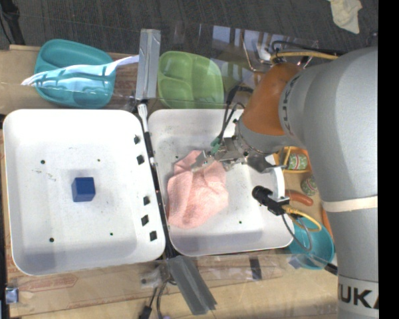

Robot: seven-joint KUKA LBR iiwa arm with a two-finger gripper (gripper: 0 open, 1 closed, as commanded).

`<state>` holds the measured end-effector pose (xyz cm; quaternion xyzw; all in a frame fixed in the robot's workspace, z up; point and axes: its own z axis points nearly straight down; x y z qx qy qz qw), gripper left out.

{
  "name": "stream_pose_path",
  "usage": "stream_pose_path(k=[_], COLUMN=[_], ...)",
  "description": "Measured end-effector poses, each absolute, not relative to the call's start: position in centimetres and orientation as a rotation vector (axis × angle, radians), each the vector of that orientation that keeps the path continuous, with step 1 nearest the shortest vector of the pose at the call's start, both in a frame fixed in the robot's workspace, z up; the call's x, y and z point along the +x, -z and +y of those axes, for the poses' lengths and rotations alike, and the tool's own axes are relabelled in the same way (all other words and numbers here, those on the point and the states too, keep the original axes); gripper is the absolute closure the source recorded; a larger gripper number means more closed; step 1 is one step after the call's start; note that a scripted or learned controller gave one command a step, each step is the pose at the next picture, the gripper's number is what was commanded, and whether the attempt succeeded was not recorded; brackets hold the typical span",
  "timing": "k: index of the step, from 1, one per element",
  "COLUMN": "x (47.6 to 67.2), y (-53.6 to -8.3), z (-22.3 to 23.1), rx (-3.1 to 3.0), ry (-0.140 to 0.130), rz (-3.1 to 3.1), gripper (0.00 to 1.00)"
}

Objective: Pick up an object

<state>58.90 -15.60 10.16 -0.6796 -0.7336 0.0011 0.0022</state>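
Note:
A pink cloth (196,191) lies crumpled in the right bin (206,241), toward its left side. My gripper (211,157) is down at the cloth's upper edge, its tips touching or pressed into the fabric. A small blue cube (84,189) sits alone in the left bin (26,145), far from the gripper.
Behind the bins lie a teal scoop-shaped container (73,72) and a green tray (189,78). Colourful items (299,171) and a blue bowl (312,244) crowd the bench right of the right bin, under the arm. A divider with black clips (148,178) separates the bins.

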Motion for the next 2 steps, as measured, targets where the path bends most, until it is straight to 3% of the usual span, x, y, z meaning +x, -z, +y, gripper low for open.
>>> stream_pose_path(k=[1, 2], x=[58.43, 58.48], y=[-9.21, -10.21], z=[-14.16, -14.15], rx=[-2.095, -2.091], ry=[-0.001, -0.002], rz=[-2.337, -2.340], gripper=[0.00, 1.00])
